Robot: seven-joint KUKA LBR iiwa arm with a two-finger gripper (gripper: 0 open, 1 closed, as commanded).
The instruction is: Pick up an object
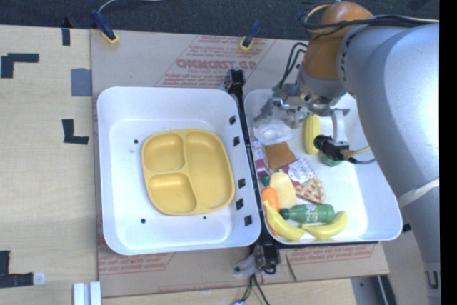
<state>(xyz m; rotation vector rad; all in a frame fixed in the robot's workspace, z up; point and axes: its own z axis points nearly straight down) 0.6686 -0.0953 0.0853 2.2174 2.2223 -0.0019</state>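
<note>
My gripper [284, 108] hangs over the far end of the right bin [371, 196], under the arm's orange band. Just below it lies a clear plastic cup [272, 132]. A yellow banana-like piece [312, 133] lies upright in the picture to its right. Nearer the front are a brown square [280, 153], a wrapped sweet [300, 170], a pizza slice [311, 191], a green bottle [311, 213] and a banana [307, 229]. I see nothing held in the gripper.
The left bin [118, 153] holds a yellow divided plate [188, 171]. A black divider [245, 153] runs between the bins. An orange carrot [269, 196] and a pale yellow piece [283, 186] lie by the right bin's left wall. The grey arm [400, 96] covers the bin's right side.
</note>
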